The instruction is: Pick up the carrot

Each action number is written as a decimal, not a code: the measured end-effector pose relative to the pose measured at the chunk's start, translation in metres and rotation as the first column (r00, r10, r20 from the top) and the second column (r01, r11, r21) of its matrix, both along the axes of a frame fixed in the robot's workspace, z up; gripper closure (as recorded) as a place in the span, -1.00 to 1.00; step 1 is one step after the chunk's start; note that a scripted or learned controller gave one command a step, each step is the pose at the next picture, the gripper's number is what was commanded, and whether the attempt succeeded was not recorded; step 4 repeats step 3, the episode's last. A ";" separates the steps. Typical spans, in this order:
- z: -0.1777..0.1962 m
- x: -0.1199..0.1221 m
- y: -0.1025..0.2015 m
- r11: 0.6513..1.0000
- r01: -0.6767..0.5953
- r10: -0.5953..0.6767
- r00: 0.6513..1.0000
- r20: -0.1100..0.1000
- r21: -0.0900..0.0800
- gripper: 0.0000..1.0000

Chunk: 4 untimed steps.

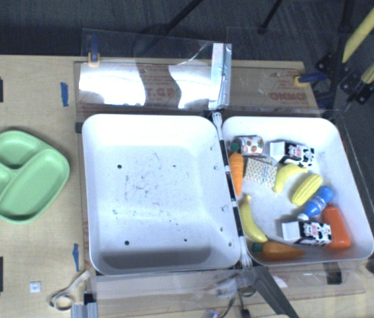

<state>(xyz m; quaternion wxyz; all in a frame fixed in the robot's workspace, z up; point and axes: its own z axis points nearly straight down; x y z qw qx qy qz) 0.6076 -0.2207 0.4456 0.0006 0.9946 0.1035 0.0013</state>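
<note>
One desk point(28, 250) carries two white bins: left bin point(107, 138), right bin point(356, 197). One green plate point(18, 175) lies left. The right bin holds two carrots, one point(237, 171) against its left wall, another point(281, 250) at the near wall, and two bananas point(250, 221).

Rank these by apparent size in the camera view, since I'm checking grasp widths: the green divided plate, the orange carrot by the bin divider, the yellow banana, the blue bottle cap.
1. Green divided plate, clearly largest.
2. Yellow banana and orange carrot: close in length, too alike to rank.
3. Blue bottle cap, smallest.
</note>
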 end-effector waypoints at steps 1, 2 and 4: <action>0.010 0.001 0.001 1.000 -0.003 0.003 1.000 0.001 -0.001 1.00; 0.021 0.002 0.002 1.000 -0.006 0.006 1.000 0.002 -0.002 1.00; -0.011 0.012 0.001 0.999 -0.053 0.053 0.999 -0.006 0.003 1.00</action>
